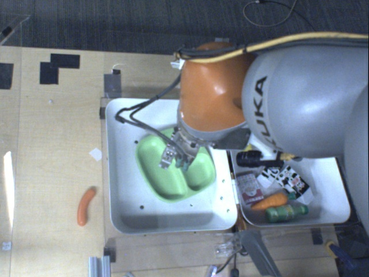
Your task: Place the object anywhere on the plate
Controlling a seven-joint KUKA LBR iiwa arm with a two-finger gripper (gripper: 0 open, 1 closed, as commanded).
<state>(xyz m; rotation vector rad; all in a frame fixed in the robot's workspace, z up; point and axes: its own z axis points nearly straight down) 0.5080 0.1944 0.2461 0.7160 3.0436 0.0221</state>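
— Orange sausage-shaped piece (86,206), smooth and rounded at both ends, is seen lying on the pale wooden surface (52,154), outside both bins and well apart from the plate.
— Noted. Left bin?
— Left bin (124,212): white, shallow, matte. Green plate (155,175) is laid in it; glossy plastic by the look, two rounded lobes. Claw (177,156) is hung over the plate's middle. How far it is open cannot be told, and nothing is seen held in it.
— Anything on the plate?
— Nothing is made out on the visible green. The patch under the claw is hidden. Placement is judged not confirmed.
— Right bin?
— Right bin (334,209): tapered carrot (271,201), a green can (286,213) laid on its side just beside it, and a printed packet (249,186) behind. Which piece is the task's object cannot be told. If it is one of these, pick and transfer are both left to be done.
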